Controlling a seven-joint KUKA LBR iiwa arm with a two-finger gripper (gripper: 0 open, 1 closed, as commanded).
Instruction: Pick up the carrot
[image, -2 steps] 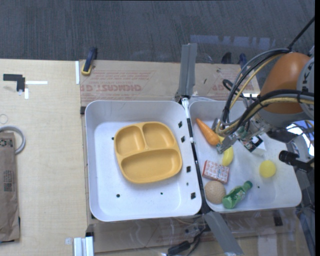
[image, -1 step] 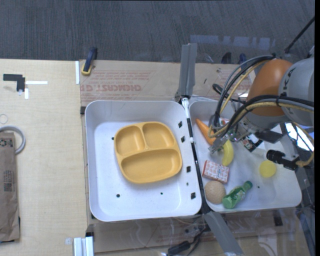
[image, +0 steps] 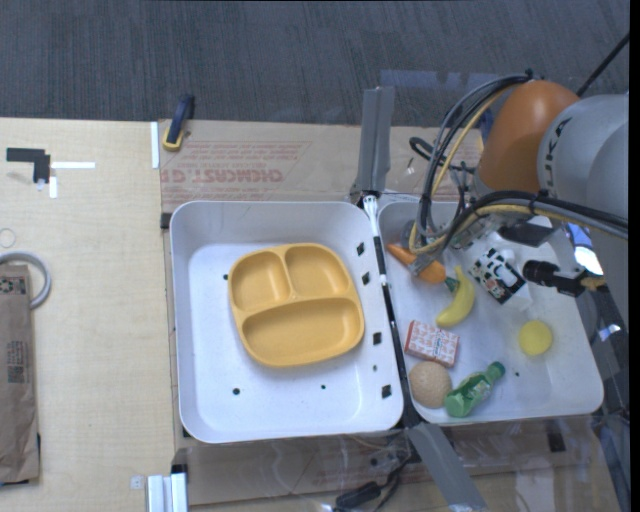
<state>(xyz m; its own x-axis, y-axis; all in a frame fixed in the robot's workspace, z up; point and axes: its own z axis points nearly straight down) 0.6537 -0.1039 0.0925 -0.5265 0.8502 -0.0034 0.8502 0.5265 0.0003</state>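
Note:
The carrot (image: 416, 261), small and orange, lies in the right bin (image: 560, 400) near its far left corner, by the divider. The arm reaches in from the right, and its gripper (image: 478, 266) hangs low over the bin just right of the carrot, above the upper end of a banana (image: 457, 302). Cables and the wrist body hide part of the gripper. Nothing shows as held.
The left bin (image: 200, 330) holds a yellow divided plate (image: 296, 304). The right bin also contains a lemon (image: 535, 338), a pink box (image: 432, 343), a beige ball (image: 430, 383) and a green bottle (image: 473, 390). Cardboard lies behind the bins.

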